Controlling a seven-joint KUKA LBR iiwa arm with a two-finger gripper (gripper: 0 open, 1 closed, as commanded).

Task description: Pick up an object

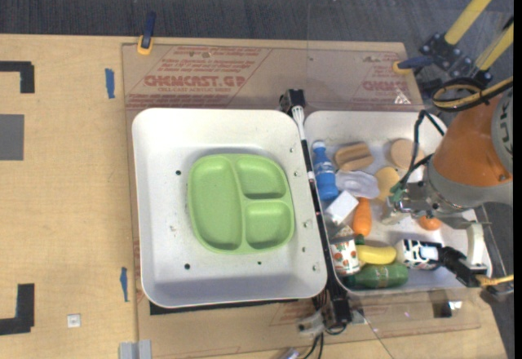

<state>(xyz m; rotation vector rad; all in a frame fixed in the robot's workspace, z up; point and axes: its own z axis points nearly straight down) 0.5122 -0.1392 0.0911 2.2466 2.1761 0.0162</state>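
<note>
Camera view: we see toys piled in the right bin: a carrot, a banana at its 5 o'clock, a blue bottle at its 11. Our tool hangs at the carrot's 2 o'clock. A green tray fills the left bin.

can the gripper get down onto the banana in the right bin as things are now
Probably yes: the banana lies uncovered on top of the clutter, near the arm's wrist, though the green item crowds it.

arm: grey link | wide orange band above wrist | black cable looping alongside | metallic wrist block
</note>
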